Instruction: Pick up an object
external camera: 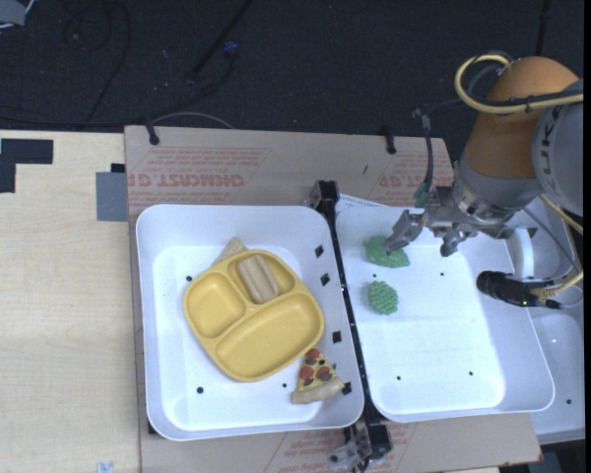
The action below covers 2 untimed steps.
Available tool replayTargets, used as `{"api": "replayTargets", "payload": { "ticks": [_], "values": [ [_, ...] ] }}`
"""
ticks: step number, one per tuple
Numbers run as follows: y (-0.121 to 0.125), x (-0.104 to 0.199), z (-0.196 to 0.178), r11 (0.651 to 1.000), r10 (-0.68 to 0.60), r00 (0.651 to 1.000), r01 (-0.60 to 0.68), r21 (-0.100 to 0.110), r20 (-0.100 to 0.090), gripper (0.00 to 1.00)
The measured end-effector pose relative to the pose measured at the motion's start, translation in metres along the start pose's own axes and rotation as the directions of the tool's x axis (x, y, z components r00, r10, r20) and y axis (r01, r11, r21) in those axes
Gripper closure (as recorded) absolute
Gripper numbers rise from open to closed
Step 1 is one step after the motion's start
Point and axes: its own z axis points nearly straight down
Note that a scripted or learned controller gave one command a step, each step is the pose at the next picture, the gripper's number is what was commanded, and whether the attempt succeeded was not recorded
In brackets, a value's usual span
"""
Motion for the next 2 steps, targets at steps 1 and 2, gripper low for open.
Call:
{"api": "replayTargets", "payload": {
  "ticks": [1,2],
  "values": [
    [0.003,0.000,-0.007,1.000,-0.001,1.000,0.001,-0.013,0.001,0.00],
    [-0.002,0.004,0.038,1.000,-0.001,1.000,0.001,-0.006,0.000,0.00]
  ]
}}
